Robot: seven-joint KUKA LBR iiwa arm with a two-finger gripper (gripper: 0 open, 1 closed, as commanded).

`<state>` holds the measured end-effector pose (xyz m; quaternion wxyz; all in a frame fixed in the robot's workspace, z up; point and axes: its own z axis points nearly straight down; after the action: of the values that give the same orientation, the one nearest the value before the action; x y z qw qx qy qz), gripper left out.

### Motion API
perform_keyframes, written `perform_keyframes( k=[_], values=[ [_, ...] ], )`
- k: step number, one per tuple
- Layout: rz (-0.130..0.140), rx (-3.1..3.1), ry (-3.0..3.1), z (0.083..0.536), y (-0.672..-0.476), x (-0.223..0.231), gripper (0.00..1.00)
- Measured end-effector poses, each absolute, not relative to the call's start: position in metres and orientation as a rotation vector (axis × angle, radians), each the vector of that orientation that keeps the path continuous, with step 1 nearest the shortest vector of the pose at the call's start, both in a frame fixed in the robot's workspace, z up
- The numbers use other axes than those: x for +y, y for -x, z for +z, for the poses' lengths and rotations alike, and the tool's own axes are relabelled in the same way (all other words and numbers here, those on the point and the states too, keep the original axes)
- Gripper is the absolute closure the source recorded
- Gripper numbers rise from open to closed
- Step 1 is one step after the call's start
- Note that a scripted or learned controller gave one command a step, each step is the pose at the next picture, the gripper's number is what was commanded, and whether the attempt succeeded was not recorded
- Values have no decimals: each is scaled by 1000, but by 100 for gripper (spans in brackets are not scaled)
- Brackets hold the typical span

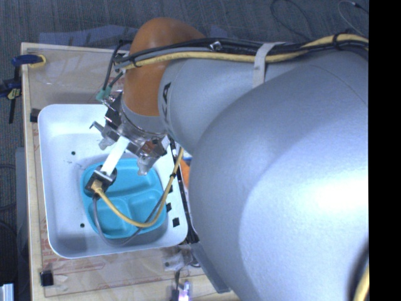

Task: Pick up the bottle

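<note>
My gripper (145,163) hangs low in the left white bin (57,143), over the upper edge of a blue sectioned tray (136,196) that lies on the bin's floor. The grey arm with its orange band comes in from the right and covers the gripper's tip from above. Nothing can be seen held under it.
The bulky arm hides the right bin and most of the bench's right half. The left bin's bare white floor lies to the left of and behind the blue tray. A blue clamp (26,60) sits at the bench's far left corner.
</note>
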<state>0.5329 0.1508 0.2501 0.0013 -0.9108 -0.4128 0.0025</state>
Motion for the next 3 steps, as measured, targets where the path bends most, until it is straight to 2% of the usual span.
perform_keyframes(
  k=[1, 2, 3],
  values=[
    [8, -1295, 2859, 250, -533, 151, 0],
    [3, -920, 3003, 323, -476, 151, 0],
    [5, -1411, 2804, 442, -476, 159, 0]
  ],
)
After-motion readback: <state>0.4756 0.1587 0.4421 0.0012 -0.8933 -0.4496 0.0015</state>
